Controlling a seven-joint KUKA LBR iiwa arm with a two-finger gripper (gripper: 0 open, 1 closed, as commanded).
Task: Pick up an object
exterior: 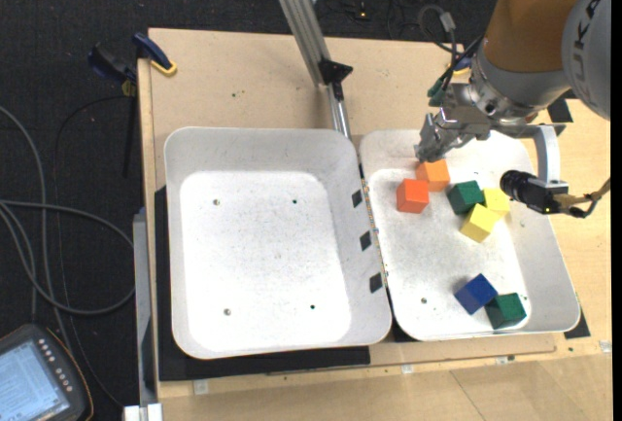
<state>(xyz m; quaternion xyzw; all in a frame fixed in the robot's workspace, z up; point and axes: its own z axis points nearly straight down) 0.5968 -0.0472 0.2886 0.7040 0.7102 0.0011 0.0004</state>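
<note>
Operator: Report gripper position and state.

Arm: My two-finger gripper [431, 153] is low over the far end of the right shallow white plastic bin [554, 263]. Its tip sits just above the light orange cube [435, 173]. I cannot tell from this view whether it is released or clenched.

Operator: List the bin contents.

Arm: A darker orange-red cube [412, 195] lies just beside the light orange cube, on its near-left side. To their right, a dark green cube [466, 195] touches a yellow block [477, 222]. A second yellow block [497, 200] sits just behind them. At the near end, a blue cube [475, 293] touches a second green cube [505, 309]. The left shallow white plastic bin [258, 234] adjoins it.
</note>
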